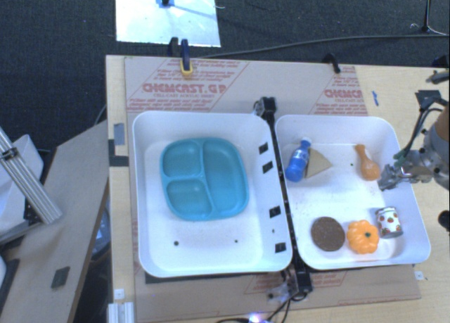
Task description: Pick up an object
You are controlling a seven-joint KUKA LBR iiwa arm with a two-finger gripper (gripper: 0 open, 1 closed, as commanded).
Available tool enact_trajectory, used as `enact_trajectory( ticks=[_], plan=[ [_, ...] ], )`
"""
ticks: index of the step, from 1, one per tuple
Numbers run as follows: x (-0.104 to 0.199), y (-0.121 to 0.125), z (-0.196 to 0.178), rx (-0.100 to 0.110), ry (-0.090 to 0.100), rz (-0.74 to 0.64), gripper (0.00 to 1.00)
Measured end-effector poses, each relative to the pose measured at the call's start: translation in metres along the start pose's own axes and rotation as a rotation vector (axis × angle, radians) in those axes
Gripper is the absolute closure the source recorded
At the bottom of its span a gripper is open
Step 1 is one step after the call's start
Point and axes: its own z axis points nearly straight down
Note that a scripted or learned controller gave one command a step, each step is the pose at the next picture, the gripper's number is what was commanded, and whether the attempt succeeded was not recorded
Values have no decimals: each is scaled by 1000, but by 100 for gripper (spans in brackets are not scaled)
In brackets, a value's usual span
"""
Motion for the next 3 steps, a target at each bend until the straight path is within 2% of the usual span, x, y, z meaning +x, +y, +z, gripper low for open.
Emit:
enact_trajectory(
  ticks=[1,3],
  plan=[
    [-5,2,-64,-1,-1,-1,100],
    [108,5,-47,6,5,-6,100]
  ],
)
